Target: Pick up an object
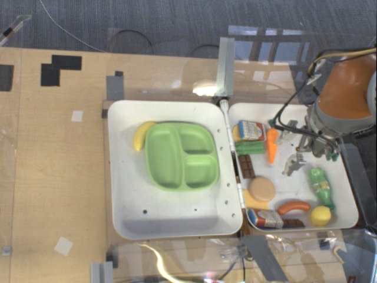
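Note:
The right bin (349, 200) holds several toy foods: an orange carrot (271, 145), a small carton (250, 130), a brown chocolate bar (247, 167), a tan bun (262, 188), a red sausage (293, 207), a yellow lemon (320, 215) and a green bottle (320, 184). My gripper (293, 165) hangs over the middle of this bin. It is just right of the carrot and left of the green bottle, above bare bin floor. The grey arm with its orange band (349, 93) comes in from the right.
The left bin (126, 181) bears a green divided plate (179, 156) with a yellow banana (140, 135) at its upper left. A labelled packet (268, 219) lies at the right bin's front wall. A metal post (225, 69) stands behind the two bins.

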Controlling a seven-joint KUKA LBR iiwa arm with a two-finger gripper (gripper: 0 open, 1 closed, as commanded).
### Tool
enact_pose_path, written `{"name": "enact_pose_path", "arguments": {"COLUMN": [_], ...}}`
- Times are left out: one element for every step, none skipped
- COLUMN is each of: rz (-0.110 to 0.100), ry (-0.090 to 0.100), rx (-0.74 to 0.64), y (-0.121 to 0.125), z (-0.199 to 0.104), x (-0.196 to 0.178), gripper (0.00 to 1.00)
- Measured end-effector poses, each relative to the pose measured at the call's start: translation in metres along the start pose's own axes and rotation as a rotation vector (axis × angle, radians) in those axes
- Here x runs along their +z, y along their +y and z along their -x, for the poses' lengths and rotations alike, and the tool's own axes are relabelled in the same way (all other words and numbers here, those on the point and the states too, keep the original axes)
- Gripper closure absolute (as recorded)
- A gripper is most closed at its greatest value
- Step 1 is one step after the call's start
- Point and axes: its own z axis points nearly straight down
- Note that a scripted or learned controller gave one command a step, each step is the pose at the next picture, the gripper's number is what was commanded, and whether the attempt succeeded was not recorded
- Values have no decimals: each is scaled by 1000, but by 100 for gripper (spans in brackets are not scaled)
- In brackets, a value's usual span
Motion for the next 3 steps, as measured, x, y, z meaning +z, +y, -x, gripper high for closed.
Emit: {"name": "enact_pose_path", "arguments": {"rz": [-3,-6,-3], "ry": [-20,-18,-14], "rx": [-19,-1,-102], "y": [41,-20,-51], "z": [18,-50,60], "x": [38,38,39], "gripper": [0,0,0]}}
